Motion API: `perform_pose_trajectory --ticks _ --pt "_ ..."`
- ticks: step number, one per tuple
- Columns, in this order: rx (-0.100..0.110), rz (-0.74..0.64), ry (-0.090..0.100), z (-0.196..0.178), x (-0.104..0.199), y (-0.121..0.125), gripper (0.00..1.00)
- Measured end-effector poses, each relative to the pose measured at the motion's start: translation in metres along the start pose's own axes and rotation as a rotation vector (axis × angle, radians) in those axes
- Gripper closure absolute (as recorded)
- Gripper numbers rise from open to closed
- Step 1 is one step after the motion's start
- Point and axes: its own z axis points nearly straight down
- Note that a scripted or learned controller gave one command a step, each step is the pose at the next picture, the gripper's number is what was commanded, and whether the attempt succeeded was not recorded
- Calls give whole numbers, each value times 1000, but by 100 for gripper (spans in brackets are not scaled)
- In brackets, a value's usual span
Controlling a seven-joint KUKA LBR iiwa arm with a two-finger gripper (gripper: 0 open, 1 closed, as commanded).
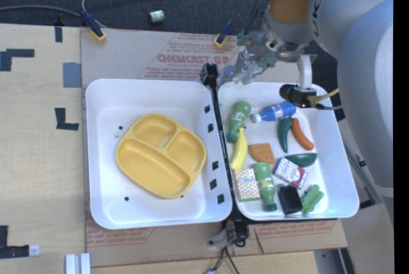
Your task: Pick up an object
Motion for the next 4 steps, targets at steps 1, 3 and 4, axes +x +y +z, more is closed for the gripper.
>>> perform_pose_trajectory --ticks 1,3,4 --pt "5 3 -1 61 -34 -62 100" --pt "3 1 0 27 32 -45 0" --pt "3 3 -2 61 -35 0 0"
